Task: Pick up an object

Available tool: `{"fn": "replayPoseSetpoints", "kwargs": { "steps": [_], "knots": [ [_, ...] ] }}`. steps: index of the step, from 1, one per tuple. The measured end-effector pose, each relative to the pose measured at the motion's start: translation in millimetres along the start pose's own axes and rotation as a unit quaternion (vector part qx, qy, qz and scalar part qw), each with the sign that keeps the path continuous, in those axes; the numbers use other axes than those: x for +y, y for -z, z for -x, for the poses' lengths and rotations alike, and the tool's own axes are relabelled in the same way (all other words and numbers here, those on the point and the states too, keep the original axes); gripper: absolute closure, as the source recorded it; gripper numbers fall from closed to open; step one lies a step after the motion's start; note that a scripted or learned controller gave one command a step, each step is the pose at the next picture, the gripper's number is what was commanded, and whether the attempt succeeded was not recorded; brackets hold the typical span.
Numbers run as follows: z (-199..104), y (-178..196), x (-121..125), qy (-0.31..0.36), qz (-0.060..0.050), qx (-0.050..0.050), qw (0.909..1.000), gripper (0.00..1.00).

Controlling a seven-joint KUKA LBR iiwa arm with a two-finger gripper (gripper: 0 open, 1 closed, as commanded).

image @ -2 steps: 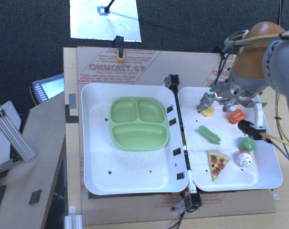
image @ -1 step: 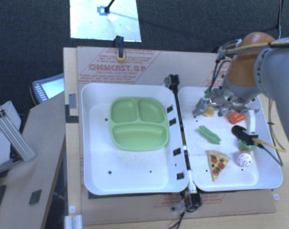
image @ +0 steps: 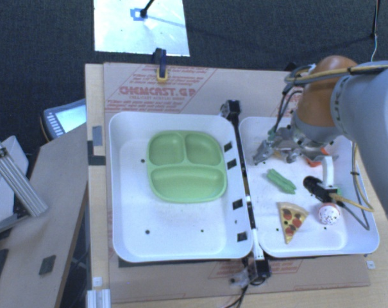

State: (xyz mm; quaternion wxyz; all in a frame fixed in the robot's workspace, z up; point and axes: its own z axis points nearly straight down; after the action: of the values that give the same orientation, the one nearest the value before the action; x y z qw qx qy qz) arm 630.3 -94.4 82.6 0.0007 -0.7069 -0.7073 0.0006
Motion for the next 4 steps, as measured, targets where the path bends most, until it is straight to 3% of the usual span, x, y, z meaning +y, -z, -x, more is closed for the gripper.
{"fn": "replayPoseSetpoints", "kwargs": {
  "steps": [1, 3, 4],
  "knots": [
    [0, 13, 2, 0.0, 0.003, 0.0, 1.0, 1.0],
    [0, 133, 5, 0.002, 0.005, -0.001, 1.0, 1.0],
    [-54, 129, -4, 0.004, 0.001, 0.001, 1.0, 1.0]
  ]
}}
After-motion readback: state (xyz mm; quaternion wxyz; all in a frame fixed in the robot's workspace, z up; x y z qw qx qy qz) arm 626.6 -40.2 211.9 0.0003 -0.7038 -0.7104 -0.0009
